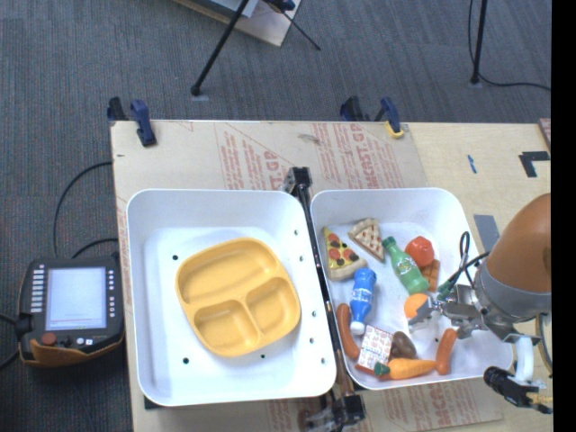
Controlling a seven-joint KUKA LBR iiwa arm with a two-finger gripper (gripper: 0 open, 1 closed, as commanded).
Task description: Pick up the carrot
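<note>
The carrot, orange with a green top at its left end, lies flat along the near wall of the right bin. My gripper hangs over the right part of that bin, above and a little to the right of the carrot, close to an orange ball. Nothing visible sits in it. The grey wrist and orange band come in from the right and hide the bin's right wall.
The right bin also holds two pizza slices, a green bottle, a red piece, a blue bottle, a sausage, a small packet and an orange-red stick beside the carrot. The left bin holds a yellow divided tray.
</note>
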